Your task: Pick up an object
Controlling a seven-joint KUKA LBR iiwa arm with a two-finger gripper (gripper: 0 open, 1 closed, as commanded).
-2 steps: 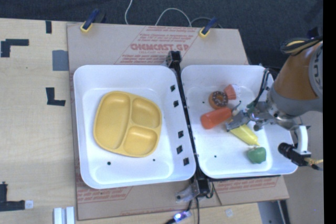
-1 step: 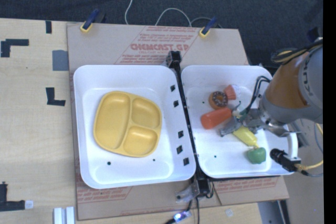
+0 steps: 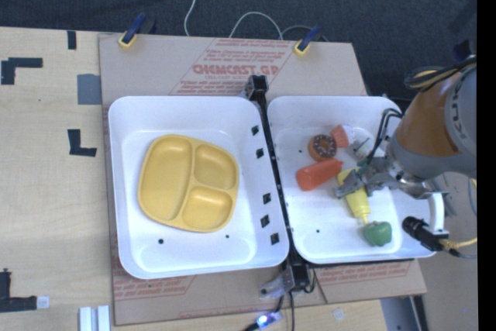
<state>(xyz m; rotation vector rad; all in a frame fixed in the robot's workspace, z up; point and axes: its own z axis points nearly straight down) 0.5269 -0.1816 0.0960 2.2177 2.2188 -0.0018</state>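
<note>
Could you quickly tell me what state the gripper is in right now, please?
Gripper: low in the right bin, over the yellow bottle; whether it is open, closed or holding anything cannot be told.

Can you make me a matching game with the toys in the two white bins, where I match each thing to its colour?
Things:
1. divided plate
2. donut
3. carrot
4. pepper

Colours:
A. green
B. brown with sprinkles
C. yellow
D. orange-red

Right pairs: 1-C, 2-B, 3-D, 4-A

The divided plate lies in the left bin. The other three lie in the right bin, near the gripper.
</note>
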